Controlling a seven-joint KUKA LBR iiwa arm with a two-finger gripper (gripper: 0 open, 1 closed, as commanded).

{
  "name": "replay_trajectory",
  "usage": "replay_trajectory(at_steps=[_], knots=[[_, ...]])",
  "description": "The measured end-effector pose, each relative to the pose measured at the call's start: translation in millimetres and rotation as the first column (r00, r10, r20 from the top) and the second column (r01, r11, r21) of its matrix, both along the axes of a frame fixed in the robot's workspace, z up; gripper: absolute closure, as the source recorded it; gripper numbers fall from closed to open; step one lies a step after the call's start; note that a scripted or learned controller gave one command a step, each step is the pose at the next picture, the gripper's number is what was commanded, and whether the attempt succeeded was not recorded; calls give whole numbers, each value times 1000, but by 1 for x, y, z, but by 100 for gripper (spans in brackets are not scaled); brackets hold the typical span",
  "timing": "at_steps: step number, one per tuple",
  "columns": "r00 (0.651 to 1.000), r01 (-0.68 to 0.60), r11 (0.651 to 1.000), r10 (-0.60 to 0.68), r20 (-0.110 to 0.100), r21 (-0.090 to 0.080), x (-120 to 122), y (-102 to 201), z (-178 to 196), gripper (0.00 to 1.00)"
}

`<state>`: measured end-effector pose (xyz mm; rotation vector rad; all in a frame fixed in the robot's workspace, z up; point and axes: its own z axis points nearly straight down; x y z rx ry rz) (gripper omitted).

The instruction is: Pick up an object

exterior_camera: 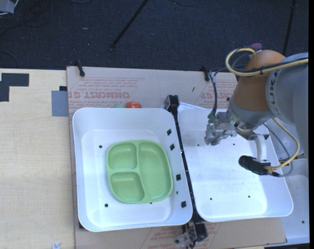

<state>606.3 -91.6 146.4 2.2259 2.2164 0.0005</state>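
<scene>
A pale green three-compartment plate (139, 171) lies flat in the left bin (89, 201).

The grey arm (286, 95) reaches in from the right, orange band (255, 87) above the wrist, gripper (215, 137) pointing down and left.

A dark carpeted floor (146, 25) runs along the far side, crossed by thin black cables (133, 17). The table (27, 165) is pale wood with dark grey patches (11, 84), and a printed cardboard sheet (120, 90) lies on it.
</scene>
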Motion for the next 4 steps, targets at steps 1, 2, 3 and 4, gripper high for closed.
replay_trajectory(at_steps=[1, 2, 3, 4], knots=[[1000, -4, 1000, 4, 2, 0, 10, -2, 50, 100], [1000, -4, 1000, 4, -1, 1, 10, -3, 66, 100], [1000, -8, 1000, 8, -5, 3, 1, 55, 67, 100], [1000, -7, 1000, 7, -3, 1, 0, 112, 78, 100]])
